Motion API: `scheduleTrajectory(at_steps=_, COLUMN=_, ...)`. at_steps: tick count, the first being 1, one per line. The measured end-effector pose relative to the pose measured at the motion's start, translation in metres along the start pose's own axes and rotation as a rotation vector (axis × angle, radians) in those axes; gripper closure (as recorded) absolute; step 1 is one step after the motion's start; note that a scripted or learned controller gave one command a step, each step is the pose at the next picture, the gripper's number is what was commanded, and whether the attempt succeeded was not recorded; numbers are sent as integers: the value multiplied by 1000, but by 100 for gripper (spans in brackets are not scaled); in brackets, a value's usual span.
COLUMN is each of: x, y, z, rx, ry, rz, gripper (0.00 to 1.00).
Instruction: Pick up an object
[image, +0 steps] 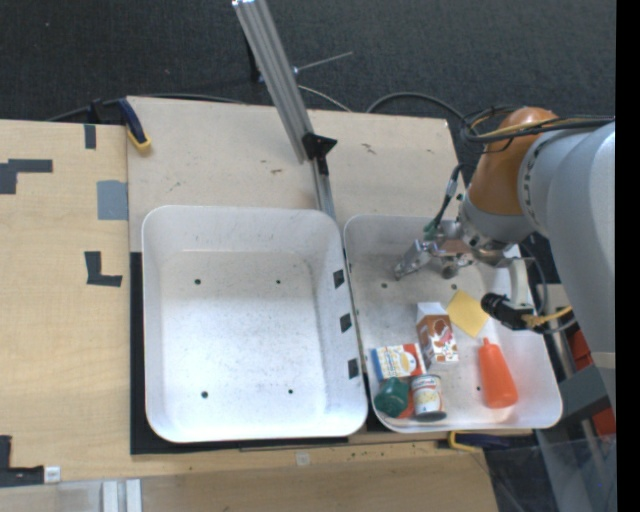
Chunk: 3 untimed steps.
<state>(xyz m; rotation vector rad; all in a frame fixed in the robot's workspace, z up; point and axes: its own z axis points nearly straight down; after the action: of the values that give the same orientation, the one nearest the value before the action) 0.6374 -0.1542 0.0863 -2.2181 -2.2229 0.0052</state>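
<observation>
My gripper (408, 266) hangs over the upper part of the right white bin (372, 300), pointing down and to the left, with bare bin floor under it. Below it and to the right lie the objects. A yellow block (467, 313) is nearest. A brown and white packet (437, 338) lies next to that block. An orange bottle (496, 374) rests by the right wall. At the bin's front sit a red and white box (397, 360), a green object (393, 396) and a small can (427, 396). The gripper touches none of them.
The left white bin (240, 320) stands beside the right one, with a shared wall between them. A slanted metal rail (290, 90) comes down from the top to the bins' back edge. Black cables (520, 310) hang near the wrist.
</observation>
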Motion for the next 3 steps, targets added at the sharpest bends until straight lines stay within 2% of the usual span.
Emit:
scheduleTrajectory(at_steps=1, x=1, y=1, z=-12, rx=-1, ry=0, rz=-2, gripper=100)
scheduleTrajectory(at_steps=3, x=12, y=5, z=-128, rx=-9, ry=0, rz=0, gripper=100)
